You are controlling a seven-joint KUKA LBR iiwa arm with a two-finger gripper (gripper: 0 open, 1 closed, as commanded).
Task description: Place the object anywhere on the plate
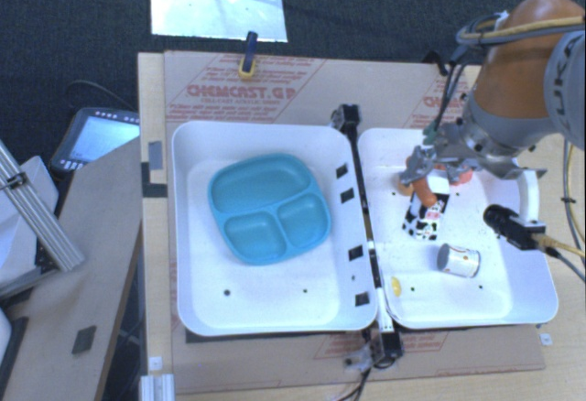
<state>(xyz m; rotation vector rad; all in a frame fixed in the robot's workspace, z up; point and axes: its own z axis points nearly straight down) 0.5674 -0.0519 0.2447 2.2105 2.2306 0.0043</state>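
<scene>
- A blue plate [268, 219] with three compartments lies in the left white bin [197, 298], a little left of the frame's centre.
- The right white bin [513, 298] holds the loose things: an orange object [414, 175] near its upper left, a black-and-white patterned object [427, 216] just below that, and a small grey-and-white cylinder [458, 259] lying on its side lower right of the patterned one.
- A red-orange piece [458, 176] shows just right of the orange object, partly under the arm.
- A tiny yellow bit [396, 283] lies near the bin's left wall, low in the frame.
- The grey arm [526, 70] with its orange band comes in from the upper right of the frame and bends down over the right bin.
- The pincer [423, 161] hangs at the upper left of that bin, directly over the orange object; whether its fingers are parted or closed on anything I cannot tell.
- Both bins rest on a cardboard sheet [275, 88] on the tabletop [101, 234].
- A yellow clamp [248, 65] sits at the sheet's upper edge.
</scene>
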